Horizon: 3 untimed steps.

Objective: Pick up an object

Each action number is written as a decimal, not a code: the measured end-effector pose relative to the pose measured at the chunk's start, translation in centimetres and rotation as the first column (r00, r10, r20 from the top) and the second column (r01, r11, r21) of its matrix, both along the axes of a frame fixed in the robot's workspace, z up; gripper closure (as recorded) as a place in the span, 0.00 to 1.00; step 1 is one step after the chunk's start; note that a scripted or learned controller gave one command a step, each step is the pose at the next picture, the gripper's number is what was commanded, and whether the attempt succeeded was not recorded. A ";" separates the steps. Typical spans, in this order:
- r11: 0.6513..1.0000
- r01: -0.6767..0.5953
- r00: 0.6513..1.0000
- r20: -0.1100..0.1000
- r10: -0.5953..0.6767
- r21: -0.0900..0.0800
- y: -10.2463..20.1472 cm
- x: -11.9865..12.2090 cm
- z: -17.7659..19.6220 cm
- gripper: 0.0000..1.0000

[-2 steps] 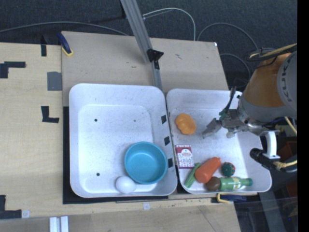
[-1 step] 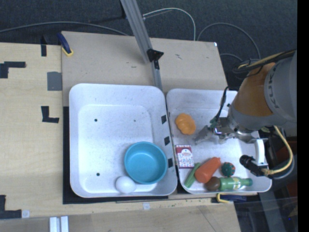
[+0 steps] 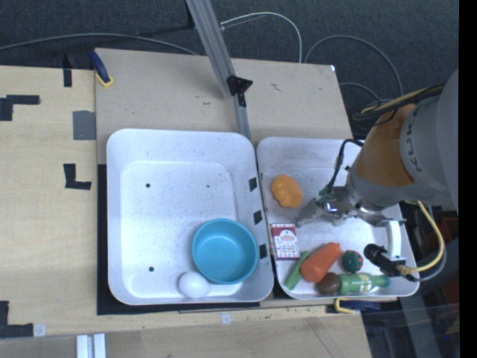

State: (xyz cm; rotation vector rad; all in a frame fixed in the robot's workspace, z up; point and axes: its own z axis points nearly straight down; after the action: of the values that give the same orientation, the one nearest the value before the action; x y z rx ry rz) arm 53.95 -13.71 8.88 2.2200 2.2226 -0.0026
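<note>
Plainly the approach step is in hand: the tool (image 3: pixel 309 213) hangs low in the right bin (image 3: pixel 298 149), nothing visibly held, grip state untellable. Just beyond its tip lies the orange fruit (image 3: pixel 286 190), the small carton (image 3: pixel 284 242) beside; next it must centre over one and lower.

- You saw the two bins (image 3: pixel 127 200) were white plastic, speckled and matt with a faint sheen.
- The blue bowl (image 3: pixel 223 250) looked like smooth, slightly glossy plastic.
- The white ball (image 3: pixel 193 283) beside it was smooth and pale.
- The orange lump (image 3: pixel 286 190) had a matt, dimpled skin.
- The green bottle (image 3: pixel 359 282) shone like glossy plastic.
- The small red packet (image 3: pixel 284 242) looked like printed card.
- The bench (image 3: pixel 171 95) was matt, wood-like board.
- The gripper (image 3: pixel 307 215) looked like bare, dull metal.
- The orange band (image 3: pixel 384 155) had a satin sheen.
</note>
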 end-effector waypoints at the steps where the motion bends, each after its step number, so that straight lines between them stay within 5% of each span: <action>1: 1.000 -0.002 1.000 -0.001 0.002 0.002 0.1 0.0 1.0 1.00; 3: 1.000 -0.001 1.000 0.006 0.001 0.000 0.5 -0.1 11.4 1.00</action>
State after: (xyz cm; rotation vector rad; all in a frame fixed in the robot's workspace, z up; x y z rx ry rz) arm 53.84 -13.25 20.24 2.2163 2.2209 0.0039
